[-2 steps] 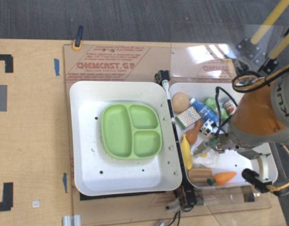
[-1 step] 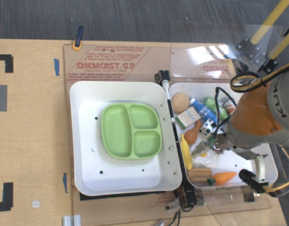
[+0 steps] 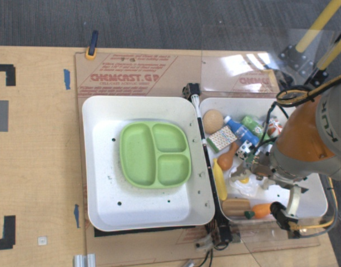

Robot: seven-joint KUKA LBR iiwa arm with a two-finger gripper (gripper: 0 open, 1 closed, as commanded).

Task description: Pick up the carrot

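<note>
Over the middle of the right bin (image 3: 319, 200), the gripper (image 3: 251, 166) hangs above a clutter of small items, w/ the arm reaching in from 3 o'clock. Carrot (image 3: 262, 209) lies at approx 6 o'clock in that bin, close to the near wall, roughly along the 9–3 line. A wooden cylinder (image 3: 236, 206) sits just beside it at its 9 o'clock. From the gripper the carrot is at roughly 5 o'clock, near but apart, no contact.

Step in hand, as I judge it: approach/positioning, grasp not yet made. Next move prob. calls for a shift toward 5 o'clock, then a descent straddling the carrot across its width, staying clear of the cylinder and the bin wall.

Open or closed? Can't tell, since the gripper tip is lost against the clutter. Nothing visibly held.

A long yellow piece (image 3: 219, 179) lies at 9 o'clock of the gripper. Left bin (image 3: 103, 196) holds a green plate (image 3: 155, 154).
</note>
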